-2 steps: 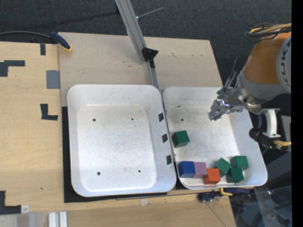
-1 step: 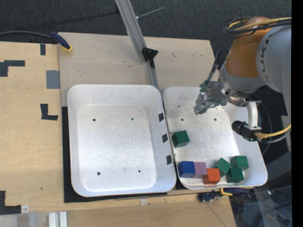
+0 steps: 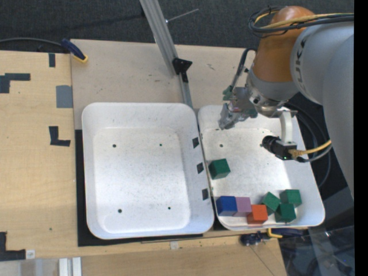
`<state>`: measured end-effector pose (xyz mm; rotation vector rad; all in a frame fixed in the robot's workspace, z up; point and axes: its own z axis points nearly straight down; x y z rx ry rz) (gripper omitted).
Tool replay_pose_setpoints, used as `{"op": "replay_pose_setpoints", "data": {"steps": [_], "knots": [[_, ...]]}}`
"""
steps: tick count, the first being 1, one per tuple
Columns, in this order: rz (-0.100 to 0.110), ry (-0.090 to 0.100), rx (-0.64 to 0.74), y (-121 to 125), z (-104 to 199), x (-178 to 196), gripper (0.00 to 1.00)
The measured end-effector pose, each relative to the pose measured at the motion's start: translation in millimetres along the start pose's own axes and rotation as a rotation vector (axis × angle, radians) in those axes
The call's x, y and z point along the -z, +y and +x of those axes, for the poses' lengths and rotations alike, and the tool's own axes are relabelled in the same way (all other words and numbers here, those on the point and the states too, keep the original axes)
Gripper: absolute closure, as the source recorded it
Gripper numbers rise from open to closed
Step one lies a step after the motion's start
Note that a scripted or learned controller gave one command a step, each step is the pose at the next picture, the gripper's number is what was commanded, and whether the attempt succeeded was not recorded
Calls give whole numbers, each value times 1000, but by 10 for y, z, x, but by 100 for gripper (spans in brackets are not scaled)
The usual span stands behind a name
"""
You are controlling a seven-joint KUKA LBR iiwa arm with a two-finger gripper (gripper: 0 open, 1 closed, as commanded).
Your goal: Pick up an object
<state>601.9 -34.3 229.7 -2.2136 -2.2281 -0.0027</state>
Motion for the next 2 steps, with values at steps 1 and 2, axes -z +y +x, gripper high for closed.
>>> {"op": "replay_pose_setpoints", "data": {"steps": [1,2], "knots": [[2,-1,-1,176,476,-102,100],[-1,0,0,455,941,11,100]]}}
